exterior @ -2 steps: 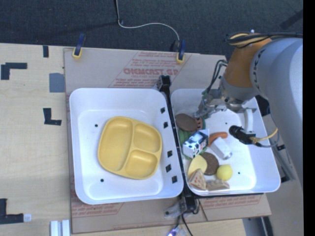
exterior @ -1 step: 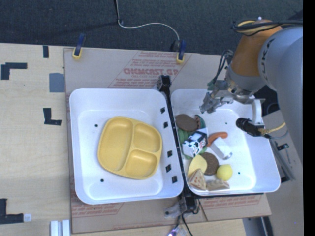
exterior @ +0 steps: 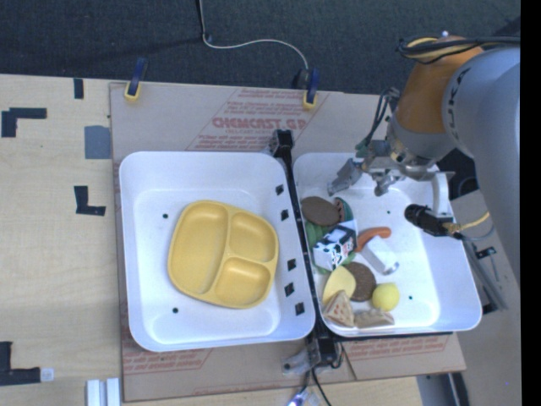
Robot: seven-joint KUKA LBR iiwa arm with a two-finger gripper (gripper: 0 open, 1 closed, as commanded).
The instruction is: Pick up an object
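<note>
Brown and yellow toy food (exterior: 355, 279) lies heaped in the right bin (exterior: 448, 299), with a cow-patterned piece (exterior: 335, 245) and an orange carrot (exterior: 373, 237) among it. The end effector (exterior: 363, 178) hangs above the heap's far end, fingers spread, gripping nothing. A yellow divided plate (exterior: 223, 253) sits in the left bin (exterior: 144, 227).

Glossy yellow plastic tray (exterior: 223, 253), matt white bins (exterior: 144, 227)

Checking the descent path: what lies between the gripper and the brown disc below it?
In the camera view, only bare white bin floor separates the gripper from the brown disc.
</note>
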